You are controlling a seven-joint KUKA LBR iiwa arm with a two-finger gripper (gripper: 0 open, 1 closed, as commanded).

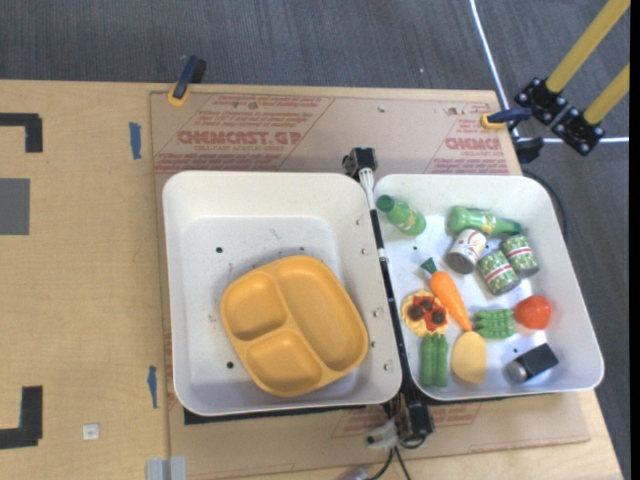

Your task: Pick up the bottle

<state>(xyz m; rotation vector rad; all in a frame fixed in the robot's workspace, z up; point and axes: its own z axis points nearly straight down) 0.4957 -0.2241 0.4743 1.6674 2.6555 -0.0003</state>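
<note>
Bottle (400, 215): one, green, upper left of right bin (575, 268); two cans (490, 258); one yellow tray (292, 324) in left bin (190, 268).

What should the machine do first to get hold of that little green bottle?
Probably bring the gripper in over the right bin and lower it toward the green bottle. It lies in that bin's far left corner, close against the wall, with some free space toward the cans, so coming straight down looks safest.
</note>
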